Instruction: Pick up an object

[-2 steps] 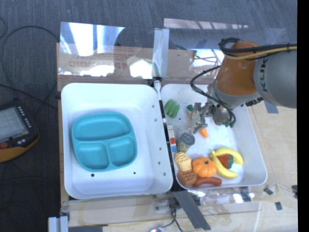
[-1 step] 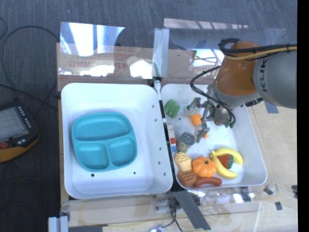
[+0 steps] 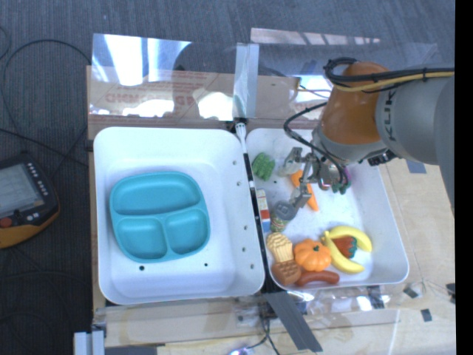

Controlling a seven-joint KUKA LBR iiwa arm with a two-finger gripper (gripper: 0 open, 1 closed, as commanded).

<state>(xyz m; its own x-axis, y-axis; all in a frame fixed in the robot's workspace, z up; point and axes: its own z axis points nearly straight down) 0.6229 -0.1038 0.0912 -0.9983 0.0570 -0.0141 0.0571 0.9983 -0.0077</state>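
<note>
Carrot [image 3: 310, 197] beneath the jaws [image 3: 304, 186] — long axis steeply down-right, right bin [image 3: 392, 250]

One fixed camera above the bench, looking down at a slant, both white bins [image 3: 222, 143] in frame

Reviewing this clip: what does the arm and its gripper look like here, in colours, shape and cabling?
The arm is a thick grey cylinder ending in a rounded orange band. Black cables loop over the band and hang beside the wrist. The gripper below is small, grey metal, with thin fingers.
</note>
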